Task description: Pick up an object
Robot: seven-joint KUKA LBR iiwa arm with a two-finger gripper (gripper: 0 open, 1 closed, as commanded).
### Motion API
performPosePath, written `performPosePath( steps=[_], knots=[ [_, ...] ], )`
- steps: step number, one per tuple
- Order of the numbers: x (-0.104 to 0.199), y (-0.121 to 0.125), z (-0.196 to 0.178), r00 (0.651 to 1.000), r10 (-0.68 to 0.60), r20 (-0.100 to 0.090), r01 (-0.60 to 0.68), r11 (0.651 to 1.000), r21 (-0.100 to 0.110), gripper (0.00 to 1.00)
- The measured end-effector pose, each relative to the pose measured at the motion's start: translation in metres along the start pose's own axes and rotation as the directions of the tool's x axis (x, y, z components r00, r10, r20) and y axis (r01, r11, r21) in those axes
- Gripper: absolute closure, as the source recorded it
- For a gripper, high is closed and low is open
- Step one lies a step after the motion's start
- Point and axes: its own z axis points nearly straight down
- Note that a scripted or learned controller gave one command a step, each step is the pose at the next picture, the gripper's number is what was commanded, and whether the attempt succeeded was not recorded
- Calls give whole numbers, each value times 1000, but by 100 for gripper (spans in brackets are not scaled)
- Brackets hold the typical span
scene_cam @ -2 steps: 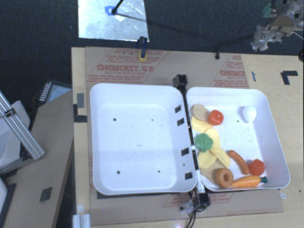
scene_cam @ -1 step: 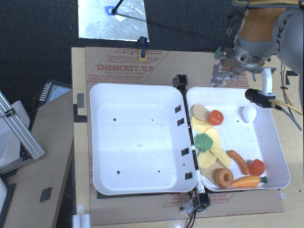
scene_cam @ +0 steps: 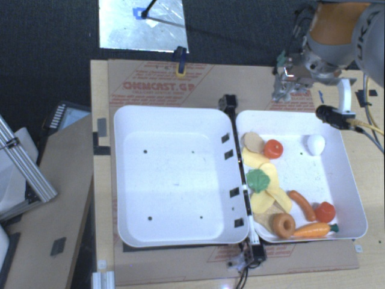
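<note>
**Gripper above rear edge of right bin, all objects lying in bin**

The arm (scene_cam: pixel 343 23) enters from the upper right. Its gripper (scene_cam: pixel 287 92) hangs over the bench just behind the right bin (scene_cam: pixel 349 179), apart from all contents; the jaws' state cannot be told from this angle.

Right bin contents: a white egg (scene_cam: pixel 314 144) near the rear right; a red tomato (scene_cam: pixel 274 149) beside a tan potato (scene_cam: pixel 253 141); a green leafy piece (scene_cam: pixel 258 180) lying on yellow pieces (scene_cam: pixel 264 194); a sausage (scene_cam: pixel 301 204); a second red item (scene_cam: pixel 325 211); a doughnut (scene_cam: pixel 283 224) touching a carrot (scene_cam: pixel 311 230) at the front edge.

The left bin (scene_cam: pixel 174 173) adjoins it along black clips
</note>
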Motion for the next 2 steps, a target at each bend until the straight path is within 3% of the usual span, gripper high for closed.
performPosePath(
  steps=[2],
  knots=[
    [0,2,-23,1000,-4,-1,4,1000,-7,100]
  ],
)
